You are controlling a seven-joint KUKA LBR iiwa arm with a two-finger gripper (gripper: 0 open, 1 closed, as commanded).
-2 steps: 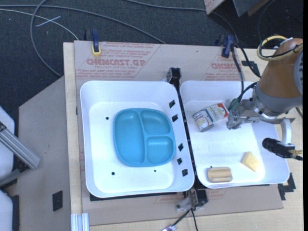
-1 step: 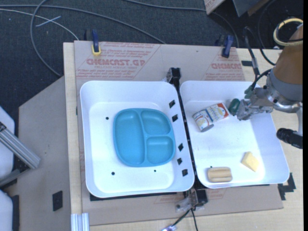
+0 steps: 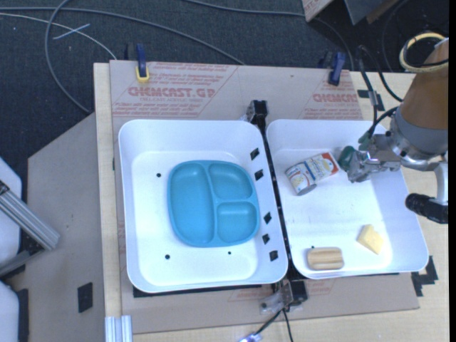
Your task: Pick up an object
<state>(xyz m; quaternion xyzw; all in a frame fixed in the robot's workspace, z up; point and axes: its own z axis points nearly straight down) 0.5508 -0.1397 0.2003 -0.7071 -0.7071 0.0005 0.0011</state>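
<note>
Bread roll (image 3: 324,258) and cheese wedge (image 3: 370,239) sat loose at the right bin's (image 3: 342,205) near edge. Gripper (image 3: 354,164) hovered low beside the tipped can (image 3: 311,174), likely lining up a grasp; finger state unclear. Blue divided plate (image 3: 214,203) filled the left bin (image 3: 135,191).

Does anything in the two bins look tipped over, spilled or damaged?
One thing: the small can in the right bin lies on its side, slanted, near the gripper. No spill is visible. The blue plate sits flat in the left bin.
</note>
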